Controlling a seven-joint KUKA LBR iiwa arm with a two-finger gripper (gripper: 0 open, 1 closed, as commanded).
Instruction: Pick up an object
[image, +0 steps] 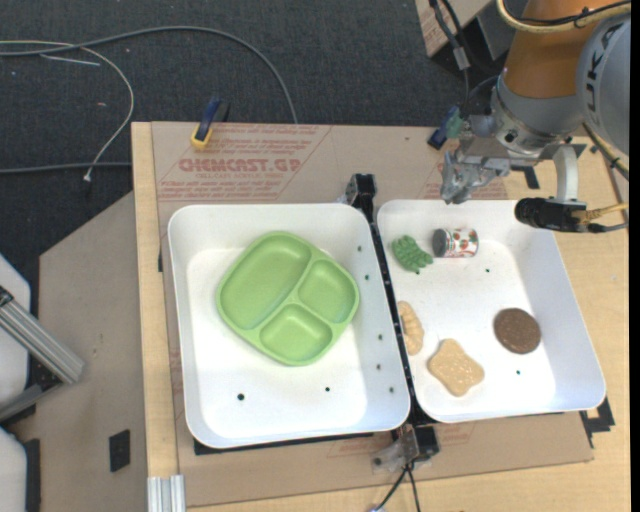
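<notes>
Claw above sideways can, axis left-right.

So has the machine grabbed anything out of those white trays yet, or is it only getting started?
Nothing looks done yet. The gripper hangs above the far edge of the right bin with nothing between its fingers. Below and near it, the small can lies on its side beside the green toy; the brown disc and tan cookie lie untouched. Descending, gripping and lifting one remain.
</notes>
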